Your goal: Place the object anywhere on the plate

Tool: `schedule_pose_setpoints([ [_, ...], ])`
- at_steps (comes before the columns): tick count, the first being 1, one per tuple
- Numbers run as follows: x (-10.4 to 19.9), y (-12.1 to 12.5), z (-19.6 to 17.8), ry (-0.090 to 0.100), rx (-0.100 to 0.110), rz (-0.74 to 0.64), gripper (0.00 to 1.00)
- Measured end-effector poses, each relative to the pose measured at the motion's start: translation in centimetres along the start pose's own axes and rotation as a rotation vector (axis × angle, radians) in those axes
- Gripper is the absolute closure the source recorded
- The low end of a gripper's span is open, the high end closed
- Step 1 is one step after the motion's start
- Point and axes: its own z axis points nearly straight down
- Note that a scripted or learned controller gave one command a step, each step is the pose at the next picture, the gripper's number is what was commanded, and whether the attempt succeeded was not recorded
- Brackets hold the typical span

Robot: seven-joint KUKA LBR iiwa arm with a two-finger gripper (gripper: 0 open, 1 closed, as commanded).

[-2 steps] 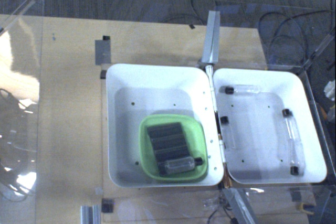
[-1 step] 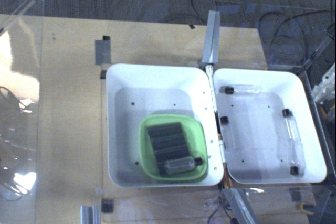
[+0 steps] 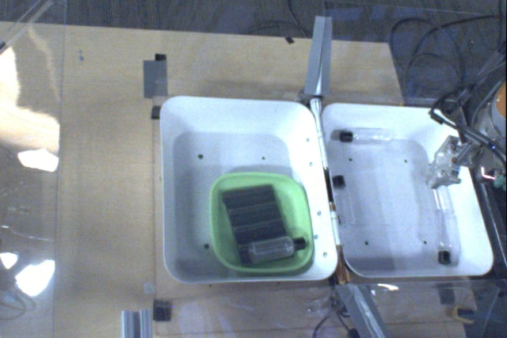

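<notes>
A wooden bench (image 3: pixel 95 170) holds two white bins. A clear tube (image 3: pixel 273 249) already lies on the green plate (image 3: pixel 222 194) in the left bin (image 3: pixel 182 138). The gripper (image 3: pixel 445 169) hovers over the right bin (image 3: pixel 380 249); I cannot tell its state. Next likely calls for retreat.

We see a pale wooden bench (image 3: pixel 95 194) carrying two shallow white bins side by side — the left bin (image 3: pixel 174 194) and the right bin (image 3: pixel 396 131), their inner rims touching along the middle. A grey upright post (image 3: pixel 319 55) stands at the far end of that seam. On the bare wood left of the left bin we note a small grey patch (image 3: pixel 156 78) with a dark block (image 3: pixel 161 58) at its far end — and another dark block (image 3: pixel 162 312) near the bench's front edge.
</notes>
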Motion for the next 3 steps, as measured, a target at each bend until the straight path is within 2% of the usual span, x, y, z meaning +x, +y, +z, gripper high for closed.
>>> schedule_pose_setpoints([
  [1,2.9,-0.9,-6.3,-0.004,0.002,-0.041,1.0],
  [3,2.3,-0.7,-8.9,-0.027,0.003,-0.044,1.0],
])
